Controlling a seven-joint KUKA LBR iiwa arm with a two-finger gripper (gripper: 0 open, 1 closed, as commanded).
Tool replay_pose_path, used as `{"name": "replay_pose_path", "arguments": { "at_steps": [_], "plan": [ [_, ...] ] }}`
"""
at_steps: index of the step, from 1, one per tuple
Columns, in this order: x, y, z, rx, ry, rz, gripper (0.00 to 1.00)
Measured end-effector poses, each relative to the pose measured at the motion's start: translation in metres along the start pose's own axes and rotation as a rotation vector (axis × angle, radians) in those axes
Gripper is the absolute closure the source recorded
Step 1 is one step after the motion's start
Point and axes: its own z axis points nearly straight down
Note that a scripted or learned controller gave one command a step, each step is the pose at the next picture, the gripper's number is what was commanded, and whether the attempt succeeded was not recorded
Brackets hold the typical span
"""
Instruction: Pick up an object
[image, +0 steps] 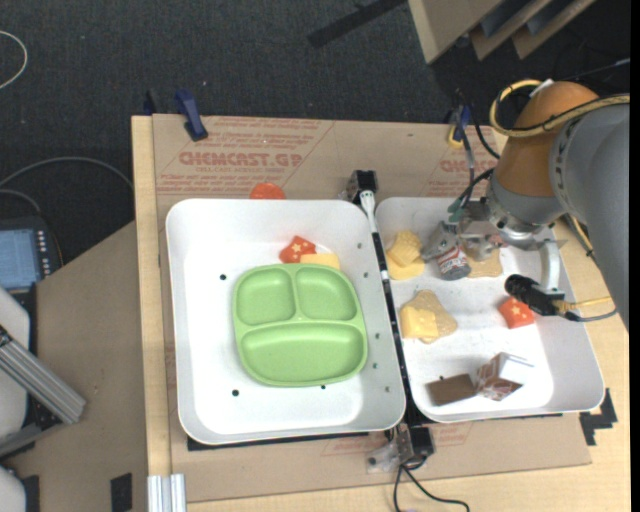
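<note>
My gripper (455, 258) is low over the far part of the right bin (570, 385), hanging from the grey arm with the orange band (545, 140). It sits between a pale yellow lump (404, 255) on its left and a tan piece (488, 263) on its right, which it partly hides. Nearer the front lie another yellow lump (427, 316), a red piece (518, 314), a brown block (450, 388) and a small carton (500, 375). I see nothing clearly held.
The left bin (200, 300) holds a green divided plate (298, 322), with a red piece (297, 250) and a yellow piece (322, 261) at its far edge. An orange disc (266, 191) lies on the board behind that bin. A black ridge (384, 300) separates the bins.
</note>
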Motion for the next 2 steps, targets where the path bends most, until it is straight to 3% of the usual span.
{"name": "replay_pose_path", "arguments": {
  "at_steps": [1, 2],
  "plan": [
    [-0.004, 0.001, -0.013, -0.007, -0.003, 0.003, 1.0],
    [0.06, -0.046, -0.103, 0.003, 0.004, 0.0, 1.0]
  ]
}}
